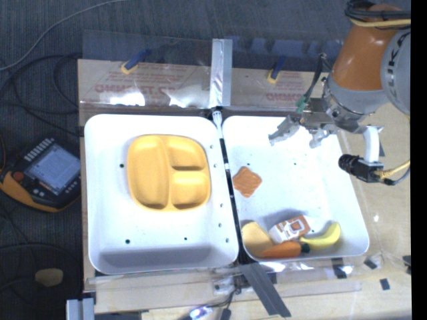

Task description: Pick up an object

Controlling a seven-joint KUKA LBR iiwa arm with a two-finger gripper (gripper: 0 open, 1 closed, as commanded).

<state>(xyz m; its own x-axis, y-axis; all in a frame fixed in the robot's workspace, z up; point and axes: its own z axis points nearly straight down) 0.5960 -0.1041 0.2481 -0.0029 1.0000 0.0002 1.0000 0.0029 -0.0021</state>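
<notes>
Currently, no object sits between the fingers of the end effector [300, 131]; it appears released, fingers spread, hovering over the far part of the right bin [347, 179]. Nearest candidate is the flat orange piece [247, 181], below and left of the end effector in the camera view, lying apart from other items. Farther below it, at the near wall, cluster the banana [325, 235], carrot [283, 250] and small box [291, 227], touching one another.

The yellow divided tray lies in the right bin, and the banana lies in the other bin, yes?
Not quite: the camera view shows the yellow divided tray in the left bin. The banana does lie in the other bin, the right bin.
</notes>
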